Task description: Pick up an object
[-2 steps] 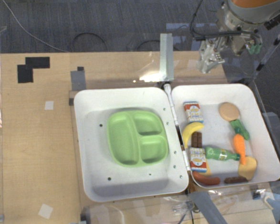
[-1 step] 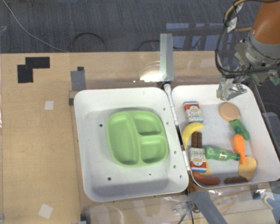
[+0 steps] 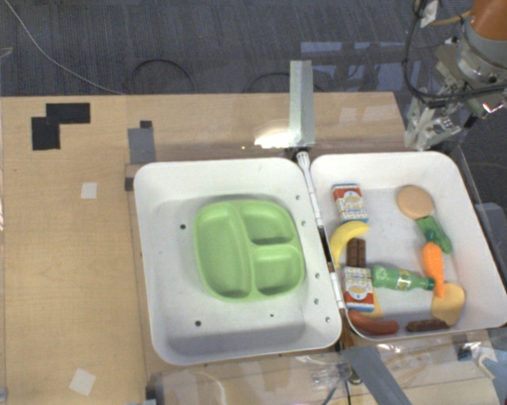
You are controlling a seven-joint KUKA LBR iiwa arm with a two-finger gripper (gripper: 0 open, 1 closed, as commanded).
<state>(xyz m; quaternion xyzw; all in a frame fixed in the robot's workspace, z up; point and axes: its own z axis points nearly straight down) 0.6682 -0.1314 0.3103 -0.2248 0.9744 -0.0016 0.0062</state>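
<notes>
The right bin [image 3: 459, 174] holds several toy foods. Among them are a red-and-white carton [image 3: 348, 202], a banana [image 3: 347, 237], a brown chocolate bar [image 3: 356, 252], a second carton [image 3: 358, 287], a green bottle [image 3: 402, 278], a tan round disc [image 3: 415, 201], a carrot [image 3: 434, 267] and a yellow pear-like fruit [image 3: 448, 300]. My gripper [image 3: 425, 128] hangs above the bin's far right corner, outside the rim and away from every item. Nothing is seen in it.
The left bin [image 3: 158, 204] holds a green divided plate [image 3: 246, 248]. A metal post [image 3: 301, 103] stands behind the seam between the bins. Two sausages [image 3: 375, 324] lie along the right bin's near wall. Cables trail near the arm's wrist [image 3: 485, 47].
</notes>
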